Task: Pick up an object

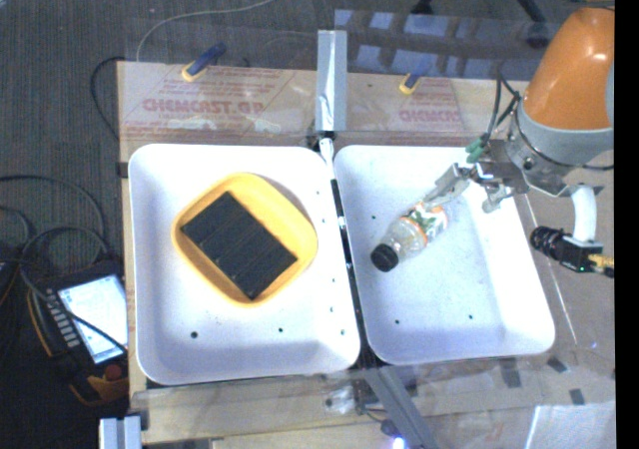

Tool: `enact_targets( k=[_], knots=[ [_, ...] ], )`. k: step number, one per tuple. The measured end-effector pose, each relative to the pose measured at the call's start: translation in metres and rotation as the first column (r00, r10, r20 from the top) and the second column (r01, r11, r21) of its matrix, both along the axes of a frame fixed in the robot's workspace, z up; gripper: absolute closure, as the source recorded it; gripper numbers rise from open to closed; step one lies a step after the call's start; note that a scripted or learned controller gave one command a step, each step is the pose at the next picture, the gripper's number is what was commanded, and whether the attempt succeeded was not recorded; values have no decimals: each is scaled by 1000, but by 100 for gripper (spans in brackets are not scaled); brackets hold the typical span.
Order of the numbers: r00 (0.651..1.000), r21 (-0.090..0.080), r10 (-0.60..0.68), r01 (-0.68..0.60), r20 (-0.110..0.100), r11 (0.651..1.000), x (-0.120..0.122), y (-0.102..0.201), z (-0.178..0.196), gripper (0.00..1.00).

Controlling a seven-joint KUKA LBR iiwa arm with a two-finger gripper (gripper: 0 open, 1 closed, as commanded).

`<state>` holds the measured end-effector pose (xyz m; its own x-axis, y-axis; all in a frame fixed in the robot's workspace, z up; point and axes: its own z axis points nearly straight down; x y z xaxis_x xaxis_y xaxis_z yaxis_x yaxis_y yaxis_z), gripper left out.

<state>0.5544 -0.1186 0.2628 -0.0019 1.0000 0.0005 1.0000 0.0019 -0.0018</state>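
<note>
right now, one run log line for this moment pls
arm: over right bin | hand: at bottle's far end, grip unclear | bottle: lying in right bin | left bin: yellow dish

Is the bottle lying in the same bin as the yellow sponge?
No, the bottle lies in the right bin, while the sponge lies in the left bin.

Grey arm [564, 143], orange band [579, 68] above wrist, thin metal fingers [449, 183], green wiring.
</note>
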Motion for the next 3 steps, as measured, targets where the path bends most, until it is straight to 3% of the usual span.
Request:
enact_targets(
  k=[1,2,3],
  knots=[
    [1000,1,-14,14,-2,1000,17,26,-140,0],
    [1000,-1,3,-3,17,1000,52,10,-171,0],
    [1000,1,3,-3,15,1000,52,11,-162,100]
  ],
)
